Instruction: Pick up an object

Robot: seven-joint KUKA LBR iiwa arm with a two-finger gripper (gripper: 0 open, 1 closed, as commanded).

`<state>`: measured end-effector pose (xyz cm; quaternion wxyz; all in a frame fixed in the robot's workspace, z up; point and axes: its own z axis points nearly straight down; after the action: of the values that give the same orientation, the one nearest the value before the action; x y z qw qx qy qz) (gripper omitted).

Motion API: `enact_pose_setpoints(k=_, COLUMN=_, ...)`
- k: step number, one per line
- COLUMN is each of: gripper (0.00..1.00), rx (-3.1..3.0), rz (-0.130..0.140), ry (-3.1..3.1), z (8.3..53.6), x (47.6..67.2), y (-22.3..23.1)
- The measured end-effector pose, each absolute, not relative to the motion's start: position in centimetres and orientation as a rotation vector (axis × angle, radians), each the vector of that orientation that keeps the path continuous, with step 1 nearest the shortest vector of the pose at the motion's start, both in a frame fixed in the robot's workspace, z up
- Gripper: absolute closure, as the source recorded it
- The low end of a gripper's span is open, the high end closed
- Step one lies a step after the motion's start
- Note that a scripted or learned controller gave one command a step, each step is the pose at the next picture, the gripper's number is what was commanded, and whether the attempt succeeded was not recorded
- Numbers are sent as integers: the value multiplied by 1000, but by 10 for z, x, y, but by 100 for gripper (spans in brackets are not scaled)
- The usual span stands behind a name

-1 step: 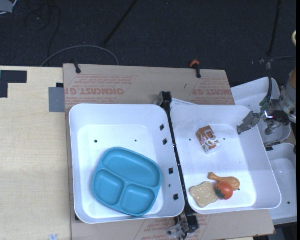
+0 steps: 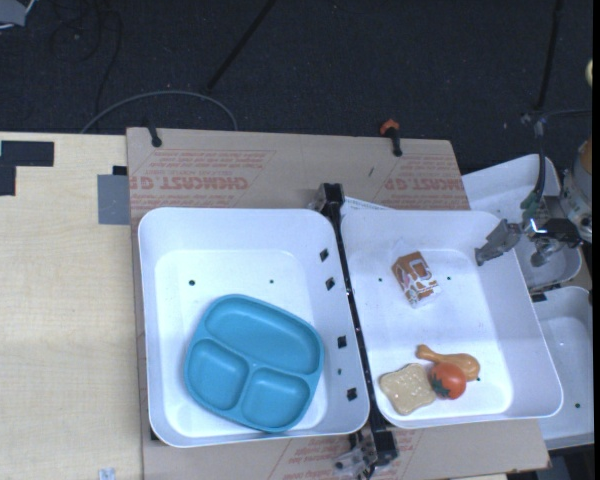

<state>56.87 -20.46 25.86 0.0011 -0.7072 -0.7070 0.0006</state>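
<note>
Two bins side by side on the bench: left bin (image 2: 165, 268) holding a divided tray (image 2: 252, 361); right bin (image 2: 500, 338) holding a small box (image 2: 415, 278) toward the rear, toast (image 2: 407, 389), tomato (image 2: 448, 382) and drumstick (image 2: 450, 360) clustered at the front

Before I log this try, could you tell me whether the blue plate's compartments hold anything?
Empty: the blue plate in the left bin shows three bare blue compartments.

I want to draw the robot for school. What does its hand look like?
You can see just a little of it at the right side. The gripper is grey metal with thin, pointy fingers. Behind it sits a chunky silvery-grey block of metal parts. The picture is too blurry to show markings or cables on it.
</note>
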Motion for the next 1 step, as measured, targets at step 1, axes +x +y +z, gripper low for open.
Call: enact_pose_setpoints(k=1, gripper=0, rx=-2216, rz=6, ry=-2216, z=196, x=562, y=-202)
